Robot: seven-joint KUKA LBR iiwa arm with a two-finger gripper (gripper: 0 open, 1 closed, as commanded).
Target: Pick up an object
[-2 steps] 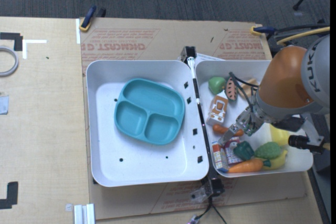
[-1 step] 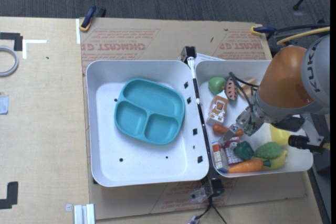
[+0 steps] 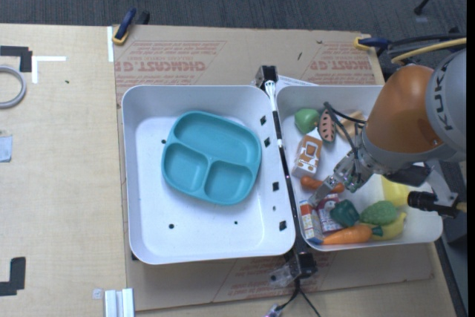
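Note:
My gripper [image 3: 332,189] reaches down into the right bin [image 3: 423,235], its metal tip among the toy food near the bin's middle. Right around it lie a small orange piece [image 3: 312,182], a dark green toy [image 3: 344,214] and a red-and-white packet [image 3: 310,221]. An orange carrot [image 3: 347,235] lies along the front wall, with a green leafy toy [image 3: 380,213] and a yellow piece [image 3: 397,194] to its right. Farther back are a green round toy [image 3: 306,119], a brown slice [image 3: 327,128] and an orange-and-white carton [image 3: 308,156]. The arm's orange band hides the bin's right part.
The left bin [image 3: 148,234] holds a teal divided plate [image 3: 211,157] toward its back. Both bins rest on cardboard over a wooden bench. A clip joins the bins at the back [image 3: 266,76], and cables run at the front [image 3: 293,278].

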